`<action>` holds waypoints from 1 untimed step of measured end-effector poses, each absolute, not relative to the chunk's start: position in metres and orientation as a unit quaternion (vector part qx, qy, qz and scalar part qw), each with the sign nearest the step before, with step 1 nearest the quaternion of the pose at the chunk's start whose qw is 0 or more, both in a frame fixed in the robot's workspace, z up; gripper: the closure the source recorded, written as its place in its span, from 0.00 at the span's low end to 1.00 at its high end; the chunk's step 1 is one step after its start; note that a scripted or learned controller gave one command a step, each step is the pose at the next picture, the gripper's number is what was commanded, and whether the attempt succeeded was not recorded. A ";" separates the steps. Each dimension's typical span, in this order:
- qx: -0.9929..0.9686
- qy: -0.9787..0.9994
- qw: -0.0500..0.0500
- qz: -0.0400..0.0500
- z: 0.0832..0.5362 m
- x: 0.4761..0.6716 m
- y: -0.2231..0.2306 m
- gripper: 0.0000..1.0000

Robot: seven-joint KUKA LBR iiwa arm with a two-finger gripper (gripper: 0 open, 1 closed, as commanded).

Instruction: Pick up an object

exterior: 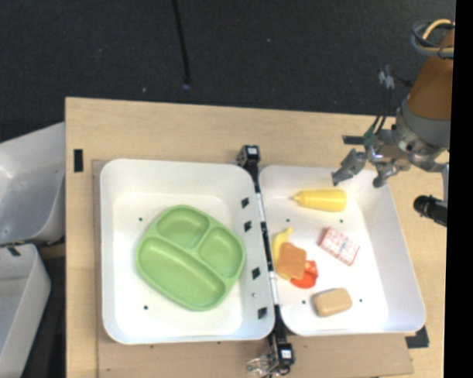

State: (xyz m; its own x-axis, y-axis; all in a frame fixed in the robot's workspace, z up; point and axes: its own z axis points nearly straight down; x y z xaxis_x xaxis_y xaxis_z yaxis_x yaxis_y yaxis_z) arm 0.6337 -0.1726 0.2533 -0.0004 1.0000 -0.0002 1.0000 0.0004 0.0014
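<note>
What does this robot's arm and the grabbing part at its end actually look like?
The arm is grey with a broad orange band above the wrist and a pale cable looped near its top. Its end effector is a small grey metal piece with two thin dark fingers.

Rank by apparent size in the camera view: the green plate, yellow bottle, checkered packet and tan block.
1. Green plate, by far the largest.
2. Yellow bottle.
3. Checkered packet and tan block: these look about alike, so I won't rank them.
</note>
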 end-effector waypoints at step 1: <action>0.707 0.707 0.000 -0.001 0.207 0.637 -0.182 0.00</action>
State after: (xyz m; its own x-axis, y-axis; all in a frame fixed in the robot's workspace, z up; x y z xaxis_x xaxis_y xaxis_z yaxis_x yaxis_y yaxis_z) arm 0.6367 -0.1821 0.2069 0.0008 1.0000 -0.0022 1.0000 -0.0008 -0.0015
